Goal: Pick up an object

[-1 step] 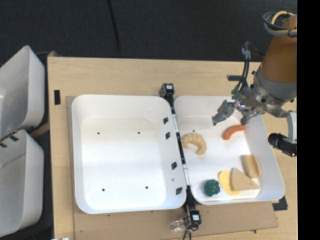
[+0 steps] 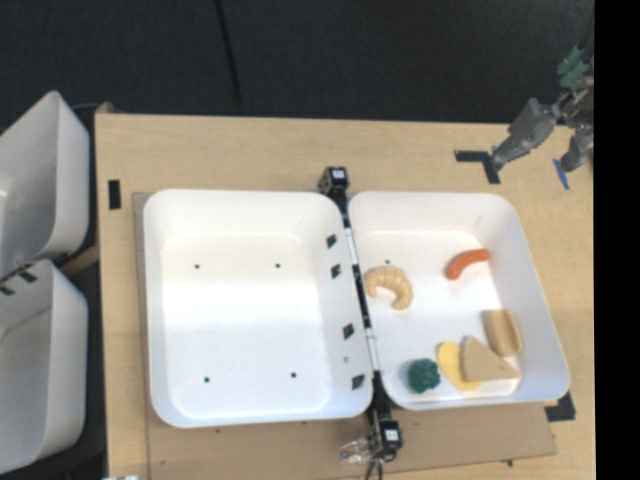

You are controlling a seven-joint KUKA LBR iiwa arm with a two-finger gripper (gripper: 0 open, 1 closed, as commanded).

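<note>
Looking down on a tan bench [image 2: 240,153] over dark floor, two white bins side by side. No readable writing. The gripper [image 2: 572,108] hangs far right, off the bins; can't tell its state. The right bin [image 2: 430,218] holds a croissant [image 2: 389,286], sausage [image 2: 467,262], bread [image 2: 502,331], cheese [image 2: 482,361] and broccoli [image 2: 423,374].

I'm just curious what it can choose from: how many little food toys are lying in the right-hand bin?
5, though overlap may hide more: croissant near the divider, orange sausage behind it, bread roll by the right wall, green broccoli and tan wedge on something yellow at the front.
</note>
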